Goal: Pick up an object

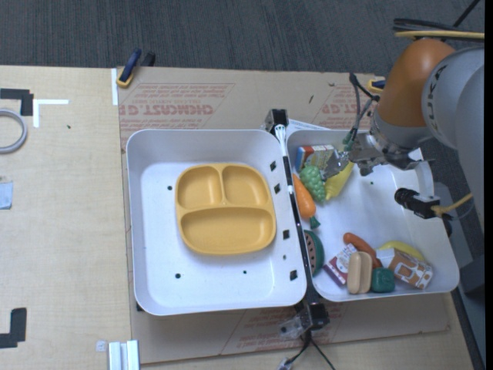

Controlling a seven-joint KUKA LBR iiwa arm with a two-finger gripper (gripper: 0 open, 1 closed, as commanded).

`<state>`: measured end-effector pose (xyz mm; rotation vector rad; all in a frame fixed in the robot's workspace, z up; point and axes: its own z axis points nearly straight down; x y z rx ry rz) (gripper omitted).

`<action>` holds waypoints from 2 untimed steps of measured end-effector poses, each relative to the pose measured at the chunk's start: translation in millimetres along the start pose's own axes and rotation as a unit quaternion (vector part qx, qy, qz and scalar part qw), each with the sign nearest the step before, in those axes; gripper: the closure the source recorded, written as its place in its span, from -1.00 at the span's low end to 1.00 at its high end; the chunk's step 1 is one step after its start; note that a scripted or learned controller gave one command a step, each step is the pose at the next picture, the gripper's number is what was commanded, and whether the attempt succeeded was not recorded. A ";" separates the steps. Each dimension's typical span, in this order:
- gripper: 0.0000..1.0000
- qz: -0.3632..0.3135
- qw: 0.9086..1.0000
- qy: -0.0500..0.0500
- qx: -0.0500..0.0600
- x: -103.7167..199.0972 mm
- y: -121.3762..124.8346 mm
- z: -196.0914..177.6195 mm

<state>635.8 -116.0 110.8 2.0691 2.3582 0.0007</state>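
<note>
Pincer (pixel 337 163) low in right bin (pixel 408 206), touching yellow banana (pixel 339 182)

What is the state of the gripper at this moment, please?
Gripper: low in the right bin, by the banana and grapes; open or closed cannot be told.

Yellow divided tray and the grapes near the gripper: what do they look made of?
The yellow divided tray looks like moulded plastic, matte: uniform colour, rounded compartment ridges. The green grapes look like toy plastic or rubber, judging by the even colour; too small to be sure.
</note>
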 end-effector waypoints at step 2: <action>1.00 0.128 0.992 0.001 0.001 90.7 -5.4 -81.9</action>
